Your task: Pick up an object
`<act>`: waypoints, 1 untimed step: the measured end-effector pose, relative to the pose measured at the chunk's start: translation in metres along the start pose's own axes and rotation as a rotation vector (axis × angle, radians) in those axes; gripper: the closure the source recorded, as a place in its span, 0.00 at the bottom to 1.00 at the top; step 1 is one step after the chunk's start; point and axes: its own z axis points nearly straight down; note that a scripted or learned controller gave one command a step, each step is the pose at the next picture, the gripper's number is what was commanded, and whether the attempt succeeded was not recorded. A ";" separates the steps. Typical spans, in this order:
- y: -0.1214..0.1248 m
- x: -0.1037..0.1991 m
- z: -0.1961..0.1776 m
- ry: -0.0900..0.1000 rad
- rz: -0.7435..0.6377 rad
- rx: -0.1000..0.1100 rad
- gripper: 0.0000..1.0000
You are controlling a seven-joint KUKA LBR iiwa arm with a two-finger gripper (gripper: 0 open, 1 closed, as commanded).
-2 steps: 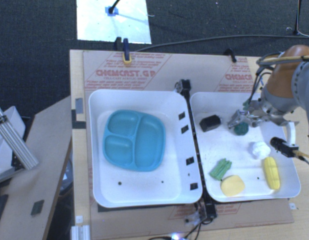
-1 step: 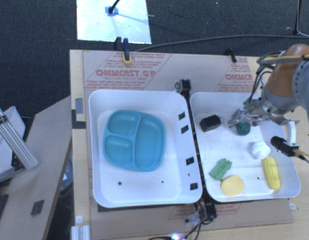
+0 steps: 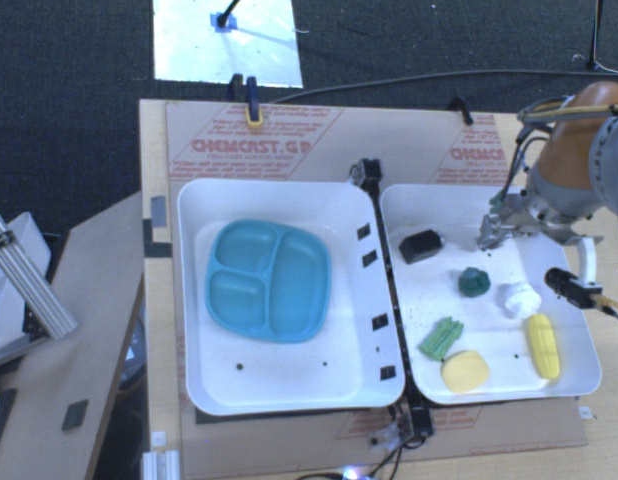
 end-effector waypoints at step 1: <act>0.003 0.000 -0.065 0.000 0.003 -0.001 1.00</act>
